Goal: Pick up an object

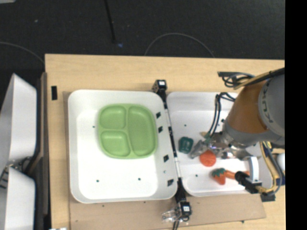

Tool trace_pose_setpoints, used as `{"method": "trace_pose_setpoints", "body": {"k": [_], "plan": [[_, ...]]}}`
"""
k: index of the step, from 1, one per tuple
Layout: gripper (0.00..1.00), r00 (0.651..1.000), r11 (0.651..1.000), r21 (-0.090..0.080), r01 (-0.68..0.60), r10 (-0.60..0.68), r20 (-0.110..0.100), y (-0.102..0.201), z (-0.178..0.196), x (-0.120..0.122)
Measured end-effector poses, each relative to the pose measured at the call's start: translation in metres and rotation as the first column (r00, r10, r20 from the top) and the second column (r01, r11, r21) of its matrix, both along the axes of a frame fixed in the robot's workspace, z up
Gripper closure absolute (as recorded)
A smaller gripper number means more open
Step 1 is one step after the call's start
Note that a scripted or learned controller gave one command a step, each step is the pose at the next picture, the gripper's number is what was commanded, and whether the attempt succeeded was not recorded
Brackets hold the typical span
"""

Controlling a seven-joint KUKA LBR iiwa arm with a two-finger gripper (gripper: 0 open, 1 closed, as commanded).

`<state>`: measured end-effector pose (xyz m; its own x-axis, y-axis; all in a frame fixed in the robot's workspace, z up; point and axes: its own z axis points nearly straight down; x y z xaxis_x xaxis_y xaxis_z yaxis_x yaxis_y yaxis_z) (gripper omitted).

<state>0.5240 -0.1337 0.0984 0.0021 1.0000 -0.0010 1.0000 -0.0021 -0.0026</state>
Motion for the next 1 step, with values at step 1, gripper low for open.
{"method": "trace_pose_setpoints", "body": {"k": [1], "plan": [[1.0,1.0,1.0,0.0,0.006,-0.006,0.007,-0.0007,0.0132,0.0019]]}}
